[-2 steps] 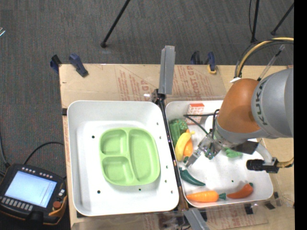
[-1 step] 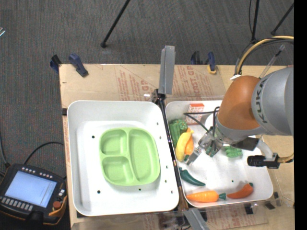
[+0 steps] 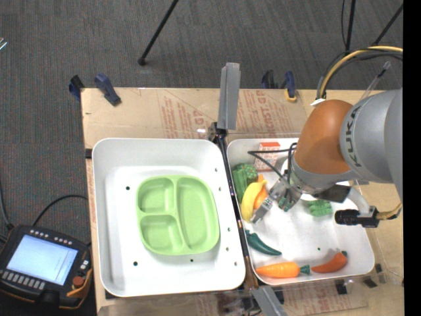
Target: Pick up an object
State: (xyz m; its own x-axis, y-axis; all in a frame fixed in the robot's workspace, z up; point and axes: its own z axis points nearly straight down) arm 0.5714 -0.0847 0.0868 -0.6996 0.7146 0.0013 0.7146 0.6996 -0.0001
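arm low in the right bin | jaws at the toy banana, can't tell if gripping | toys piled for picking

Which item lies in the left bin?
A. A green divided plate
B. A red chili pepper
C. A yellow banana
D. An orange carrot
A: the green divided plate lies in the left bin, while the banana, carrot and red chili pepper all lie in the right bin.
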